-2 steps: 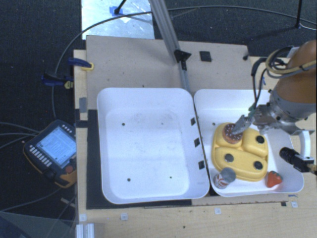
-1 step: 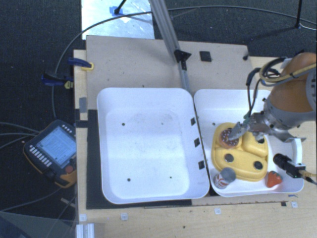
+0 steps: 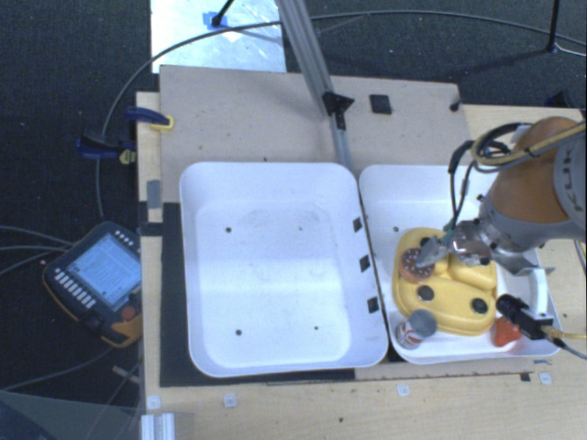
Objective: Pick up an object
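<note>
The robot arm reaches in from the right, over the right bin. Its gripper is low down, right at the top of a big yellow toy that lies in that bin. The toy is flat on the bin floor, near the front, with dark round spots on it. A small grey knob sits at its front edge, and a little red thing lies just beside it on the right.

I think the job is only partly done. The arm is at the toy, but the toy looks like it is resting in the bin, so nothing is lifted yet. Getting a hold and lifting are left to do.

The jaws are hard to see. They are small and blurry and mixed up with the toy's colors, so I cannot tell if they are open or closed, or if they grip anything.

The left bin sits next to the right one on the table. The arm's wide body hides part of the right bin behind it.
</note>
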You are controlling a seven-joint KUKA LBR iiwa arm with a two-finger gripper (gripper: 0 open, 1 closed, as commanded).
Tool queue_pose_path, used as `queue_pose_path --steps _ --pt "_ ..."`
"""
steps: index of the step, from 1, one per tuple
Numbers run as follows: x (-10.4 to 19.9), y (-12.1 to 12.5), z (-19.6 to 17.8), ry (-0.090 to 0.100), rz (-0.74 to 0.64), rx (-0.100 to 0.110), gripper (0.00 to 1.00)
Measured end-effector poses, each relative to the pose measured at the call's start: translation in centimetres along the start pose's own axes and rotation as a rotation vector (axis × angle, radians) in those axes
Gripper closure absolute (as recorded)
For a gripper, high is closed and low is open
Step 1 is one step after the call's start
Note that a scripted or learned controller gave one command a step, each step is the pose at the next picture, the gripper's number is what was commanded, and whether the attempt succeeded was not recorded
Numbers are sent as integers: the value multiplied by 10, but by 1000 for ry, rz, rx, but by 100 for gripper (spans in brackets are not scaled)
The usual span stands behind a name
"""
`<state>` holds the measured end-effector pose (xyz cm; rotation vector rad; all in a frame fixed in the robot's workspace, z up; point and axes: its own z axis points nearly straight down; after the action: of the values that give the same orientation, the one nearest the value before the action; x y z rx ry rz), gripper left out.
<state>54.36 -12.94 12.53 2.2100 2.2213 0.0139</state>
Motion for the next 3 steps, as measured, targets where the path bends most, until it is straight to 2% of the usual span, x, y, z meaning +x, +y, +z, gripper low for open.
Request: queue_pose_path --steps 1,2,3 --pt "0 1 -12 2 1 -3 100" --pt "-3 8 -73 -2 1 7 100" --pt "-3 9 -86 -1 1 9 100"
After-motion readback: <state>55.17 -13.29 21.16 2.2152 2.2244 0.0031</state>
